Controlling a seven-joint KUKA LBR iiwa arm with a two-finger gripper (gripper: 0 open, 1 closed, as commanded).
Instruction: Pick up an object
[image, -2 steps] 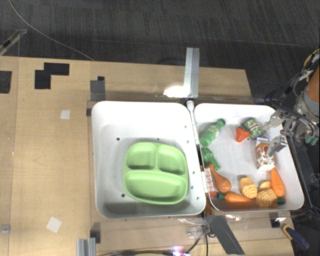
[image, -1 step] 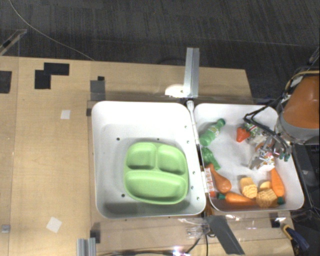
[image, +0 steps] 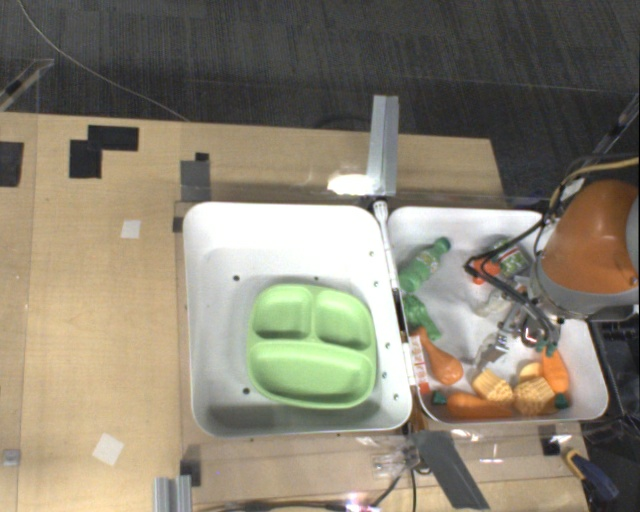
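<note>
**Inspector A:** Status on the pick — how far along is it?

**Inspector B:** By my judgement, it is still in approach. The arm is reaching into the right bin from the right side, and the hand is sitting low among the clutter. No object is riding clear of the bin floor, so the lift is not yet done.

**Inspector A:** What is the hand doing?

**Inspector B:** I cannot tell whether it is open or closed. Cables and metal parts are crowding that spot, and the fingers are not resolving in this view. I am seeing nothing clearly between them, so I am not recording a grip.

**Inspector A:** And the candidate objects?

**Inspector B:** All are lying in the right bin. A green bottle is resting near the upper left corner. 1 orange carrot is lying just left of the hand, and a second carrot is lying along the bottom wall. 2 corn pieces are sitting just below the hand — likely the nearest targets. The left bin is carrying a green divided tray, well apart from the hand, on the counter.

**Inspector A:** Remaining work?

**Inspector B:** Closing on 1 object, then lifting.
</note>
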